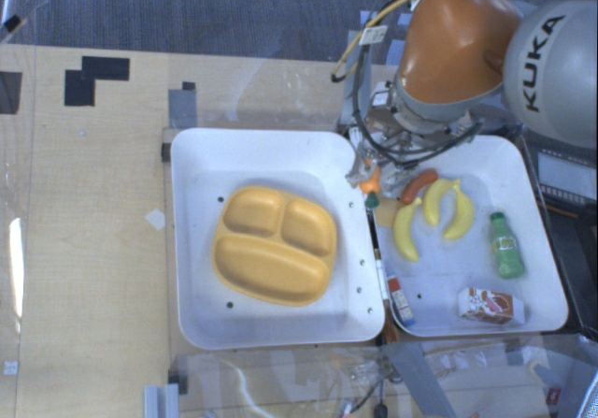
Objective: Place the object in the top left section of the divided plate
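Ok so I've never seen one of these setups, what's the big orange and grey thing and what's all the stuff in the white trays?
It's a robot arm, seen from a single camera fixed above the bench and looking down at a slant. The arm reaches in from the right, and its gripper sits low over the near edge of the right bin; whether it holds anything can't be made out. The left bin holds a yellow divided plate with three sections. The right bin has toy bananas, a red sausage, a green bottle and a small carton.
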`<move>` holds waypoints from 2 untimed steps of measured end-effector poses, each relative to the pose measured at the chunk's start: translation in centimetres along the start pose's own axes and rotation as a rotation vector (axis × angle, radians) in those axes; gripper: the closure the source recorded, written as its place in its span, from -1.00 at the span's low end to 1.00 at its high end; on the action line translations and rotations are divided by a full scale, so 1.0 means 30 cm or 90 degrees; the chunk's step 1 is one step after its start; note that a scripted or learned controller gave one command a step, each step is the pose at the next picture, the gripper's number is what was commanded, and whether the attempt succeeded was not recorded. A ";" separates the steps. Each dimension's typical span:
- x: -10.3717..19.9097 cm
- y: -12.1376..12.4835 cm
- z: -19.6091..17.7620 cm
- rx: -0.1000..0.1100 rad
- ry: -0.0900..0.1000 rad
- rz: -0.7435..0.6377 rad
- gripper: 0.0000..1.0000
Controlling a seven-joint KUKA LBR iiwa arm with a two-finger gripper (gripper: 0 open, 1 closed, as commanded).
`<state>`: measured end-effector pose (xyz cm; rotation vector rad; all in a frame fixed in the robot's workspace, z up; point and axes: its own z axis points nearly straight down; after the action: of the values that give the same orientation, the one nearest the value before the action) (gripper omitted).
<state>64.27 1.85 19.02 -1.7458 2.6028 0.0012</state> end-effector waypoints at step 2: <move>-0.033 0.171 -0.098 -0.002 0.001 -0.134 1.00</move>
<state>59.89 4.69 21.95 -2.0113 2.4077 0.0012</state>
